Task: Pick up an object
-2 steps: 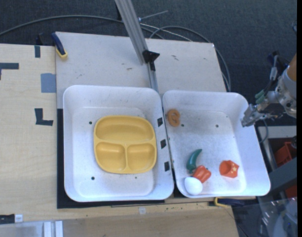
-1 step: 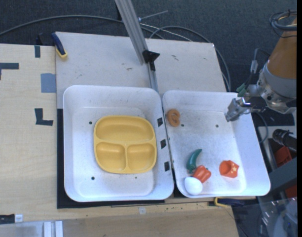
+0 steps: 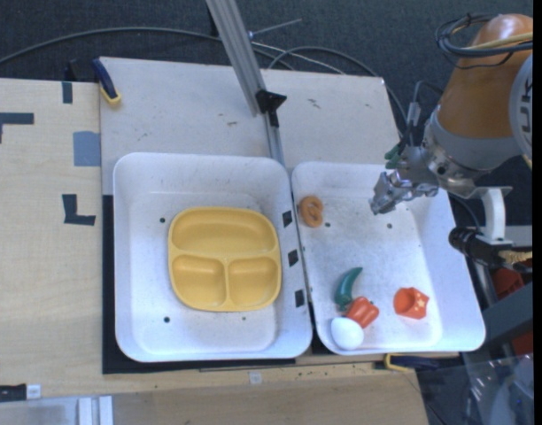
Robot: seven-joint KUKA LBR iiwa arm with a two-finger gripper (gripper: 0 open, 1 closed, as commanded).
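I see my gripper [image 3: 383, 197] over the right bin [image 3: 448, 326], state unclear. The donut [image 3: 311, 211] hugs the bin's left wall; fingers could clip it.

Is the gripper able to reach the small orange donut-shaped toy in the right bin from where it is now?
Probably yes. The gripper hangs over the right bin, and the donut-shaped toy lies alone near the bin's far left corner, with nothing between them.
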